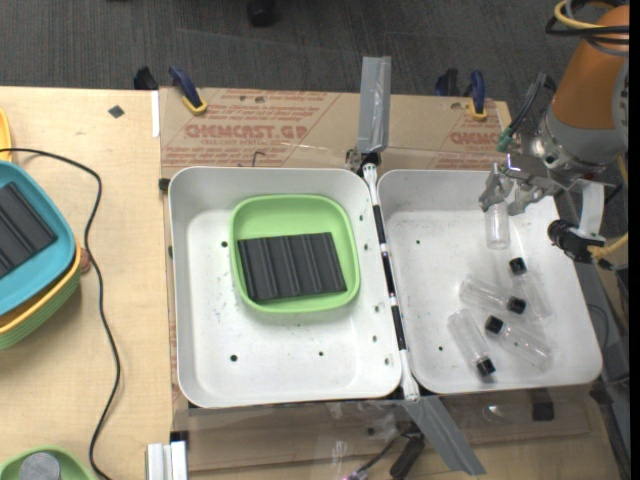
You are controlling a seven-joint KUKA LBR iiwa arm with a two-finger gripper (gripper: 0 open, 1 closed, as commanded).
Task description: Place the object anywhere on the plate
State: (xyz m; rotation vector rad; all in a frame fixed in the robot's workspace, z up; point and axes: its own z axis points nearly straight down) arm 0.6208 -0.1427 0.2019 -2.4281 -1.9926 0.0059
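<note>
Two shallow white bins [200,368] are set side by side on the bench. A square green plate [293,226] bearing a dark ribbed insert [292,266] is seated in the left bin. A clear plastic vial [496,226] is held upright between the gripper's [500,196] clenched fingers over the right bin, above several black-capped vials [500,323].

We see dark grey carpet [330,18] beyond a pale wooden bench [80,368]; chair castors [262,10] rest on it, and brown cardboard [270,128] is clamped along the bench.

Two white bins [200,368]; one green plate [295,213]; four clear vials [500,313].
</note>
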